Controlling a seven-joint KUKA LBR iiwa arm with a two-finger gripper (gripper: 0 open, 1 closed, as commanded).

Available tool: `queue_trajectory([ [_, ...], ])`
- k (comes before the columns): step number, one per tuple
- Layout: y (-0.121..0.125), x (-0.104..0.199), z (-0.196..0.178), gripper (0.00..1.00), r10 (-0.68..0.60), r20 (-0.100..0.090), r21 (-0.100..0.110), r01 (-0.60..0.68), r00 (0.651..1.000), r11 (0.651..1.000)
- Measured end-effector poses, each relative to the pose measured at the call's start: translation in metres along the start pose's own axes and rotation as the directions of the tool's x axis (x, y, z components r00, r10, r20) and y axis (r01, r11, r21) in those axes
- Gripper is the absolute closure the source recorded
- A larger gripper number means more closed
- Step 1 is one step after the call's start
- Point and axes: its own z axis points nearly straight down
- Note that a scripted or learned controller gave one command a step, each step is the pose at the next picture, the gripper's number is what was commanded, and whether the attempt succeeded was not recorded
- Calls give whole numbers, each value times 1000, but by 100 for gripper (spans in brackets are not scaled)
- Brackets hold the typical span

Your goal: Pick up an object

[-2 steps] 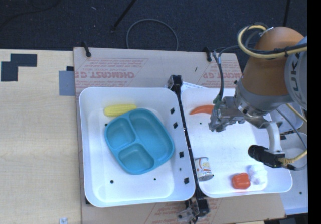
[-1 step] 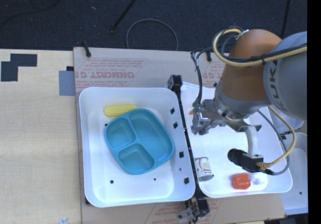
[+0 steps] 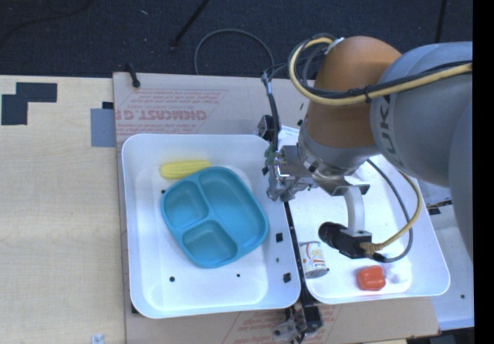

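A blue three-compartment plate lies in the middle of the left bin. Just behind it, near the bin's far wall, lies a yellow corn-shaped piece. In the right bin a small printed can lies at the front left, and an orange block sits to its right. My gripper hangs low over the wall between the two bins, right of the plate's edge. The wrist and its metal parts hide what is under it.
The big grey arm with its orange band covers the far part of the right bin. Cables loop around the wrist, and a black connector hangs over the right bin. Cardboard lies under the bins.
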Motion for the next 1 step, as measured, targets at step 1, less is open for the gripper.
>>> queue_trajectory([
  [1, 6, 40, 9, 100, 2, 2, 1, -2, 1000, 1000],
])
